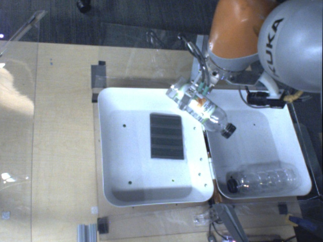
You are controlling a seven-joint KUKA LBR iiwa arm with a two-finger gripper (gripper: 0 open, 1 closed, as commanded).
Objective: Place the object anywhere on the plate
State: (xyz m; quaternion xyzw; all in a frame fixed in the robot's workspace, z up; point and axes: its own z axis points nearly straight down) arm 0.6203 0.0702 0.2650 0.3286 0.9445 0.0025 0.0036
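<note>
A clear plastic bottle [208,115] with a black cap hangs tilted over the wall between the two bins, cap end pointing down to the right. My gripper [196,94] is shut on its upper end, the fingers partly hidden by the wrist. The plate [166,136] is a dark ribbed rectangle lying flat in the middle of the left bin [112,150], down and to the left of the bottle.
A second clear bottle [262,179] with a black cap lies on its side along the near wall of the right bin [262,130]. The grey arm and its orange band [237,21] loom over the right bin's far corner. Bare wooden bench lies to the left.
</note>
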